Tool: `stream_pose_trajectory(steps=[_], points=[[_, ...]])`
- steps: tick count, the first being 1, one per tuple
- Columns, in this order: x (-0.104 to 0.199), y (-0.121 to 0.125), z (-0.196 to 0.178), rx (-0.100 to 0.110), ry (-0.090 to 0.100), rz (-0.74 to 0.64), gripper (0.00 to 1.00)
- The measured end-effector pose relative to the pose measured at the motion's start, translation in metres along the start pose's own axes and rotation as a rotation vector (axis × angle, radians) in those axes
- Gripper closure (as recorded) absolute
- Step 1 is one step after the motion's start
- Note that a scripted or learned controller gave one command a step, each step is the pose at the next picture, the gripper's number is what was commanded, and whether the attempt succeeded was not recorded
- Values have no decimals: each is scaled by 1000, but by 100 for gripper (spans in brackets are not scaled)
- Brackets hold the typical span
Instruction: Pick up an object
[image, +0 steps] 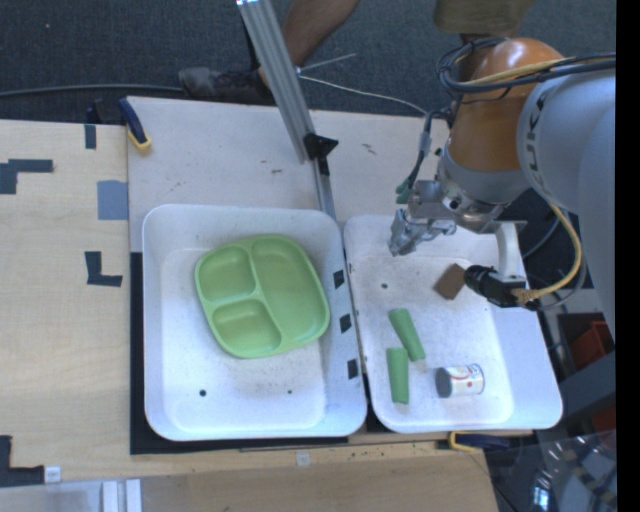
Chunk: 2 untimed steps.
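Step in hand looks like approach, pre-grasp. Your gripper (408, 237) hangs over the far left corner of the right white bin (520, 345), fingers pointing down. Nothing visible between them. Open or closed: can't tell from this angle, too small and dark against the wrist.

Candidates in the right bin, all lying free:
- small brown block (450, 281), just right of the gripper and a bit nearer the camera. Closest target.
- 2 green cylindrical sticks, upper one (406, 333) tilted, lower one (398, 375) roughly upright in the view, near each other, apart or barely touching, hard to say.
- small white can with a red label and dark end (459, 380), on its side, near the front of the bin.

Left white bin (160, 300) holds a light green 3-compartment plastic plate (262, 295). Flat and wide, poor fit for a 2-finger grasp, I'd skip it.

Next move, my read: shift toward the brown block, or out to 1 of the green sticks, line the fingers across the short axis, then descend. Gripper sits close to the wall between the bins, so watch clearance there. The can will likely roll if nudged; the sticks may too. The black cable connector (490, 285) sits just right of the block, so keep that off the bin contents when you move.
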<state>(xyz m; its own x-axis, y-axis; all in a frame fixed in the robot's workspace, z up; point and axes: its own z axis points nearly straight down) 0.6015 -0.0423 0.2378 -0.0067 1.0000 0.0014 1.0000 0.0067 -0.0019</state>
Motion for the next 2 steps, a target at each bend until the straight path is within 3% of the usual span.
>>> stream_pose_trajectory(steps=[1, 2], points=[[52, 4, 9, 1, 0, 0, 100], [95, 25, 15, -1, 0, 1, 100]])
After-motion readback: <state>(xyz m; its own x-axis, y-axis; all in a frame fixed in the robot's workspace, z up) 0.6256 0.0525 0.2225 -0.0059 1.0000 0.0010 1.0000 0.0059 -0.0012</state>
